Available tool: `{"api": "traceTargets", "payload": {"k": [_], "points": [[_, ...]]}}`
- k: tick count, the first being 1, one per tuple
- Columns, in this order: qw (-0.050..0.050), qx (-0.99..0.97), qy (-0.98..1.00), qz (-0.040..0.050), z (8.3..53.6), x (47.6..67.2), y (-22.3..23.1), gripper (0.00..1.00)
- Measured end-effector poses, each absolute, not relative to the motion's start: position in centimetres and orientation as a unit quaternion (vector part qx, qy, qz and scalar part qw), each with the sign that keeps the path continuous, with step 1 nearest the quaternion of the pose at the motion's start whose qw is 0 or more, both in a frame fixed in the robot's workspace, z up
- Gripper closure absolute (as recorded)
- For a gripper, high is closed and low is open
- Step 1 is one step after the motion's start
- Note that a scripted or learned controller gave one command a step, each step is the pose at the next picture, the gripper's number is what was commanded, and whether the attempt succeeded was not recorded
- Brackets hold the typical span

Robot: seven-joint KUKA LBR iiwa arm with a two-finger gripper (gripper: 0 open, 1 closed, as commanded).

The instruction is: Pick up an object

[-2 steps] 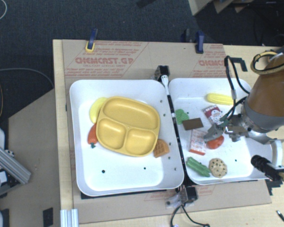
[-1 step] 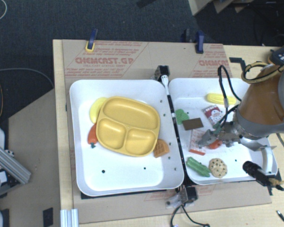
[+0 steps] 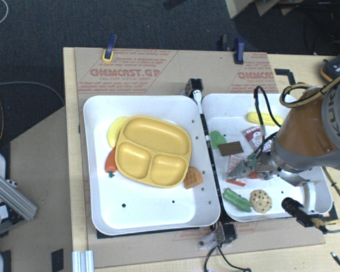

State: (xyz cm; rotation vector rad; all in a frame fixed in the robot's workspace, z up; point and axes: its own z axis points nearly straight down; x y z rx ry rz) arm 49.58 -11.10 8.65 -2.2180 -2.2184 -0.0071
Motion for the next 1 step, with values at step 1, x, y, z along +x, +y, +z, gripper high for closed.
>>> {"api": "traceTargets", "payload": {"k": [1], "points": [[-0.003,-0.707,-0.707,-0.0049,10.07,49.83,-11.19,1.0]]}}
